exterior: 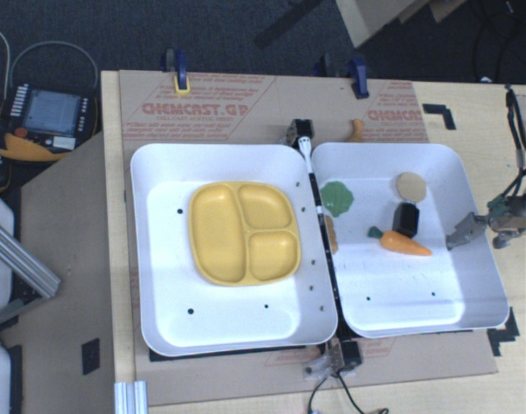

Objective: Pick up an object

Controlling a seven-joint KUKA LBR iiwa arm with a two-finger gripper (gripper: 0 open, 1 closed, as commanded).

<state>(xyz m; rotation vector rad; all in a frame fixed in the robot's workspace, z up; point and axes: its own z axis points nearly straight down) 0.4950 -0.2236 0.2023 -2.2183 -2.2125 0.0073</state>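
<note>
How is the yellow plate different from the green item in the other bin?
The yellow divided plate is far larger than the green item. The plate has three compartments and lies in the left bin; the green item is flat and lies in the right bin.

Flat brown cardboard sheet [246, 93] under the bins: red print "CHEMCAST G P" along its top edge, left of centre, finer red lines unreadable. Same "CHEMCAST" print repeats at upper right, partly cut off.

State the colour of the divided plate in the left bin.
Pale yellow, the three-compartment plastic plate; seen in the camera view.
</note>
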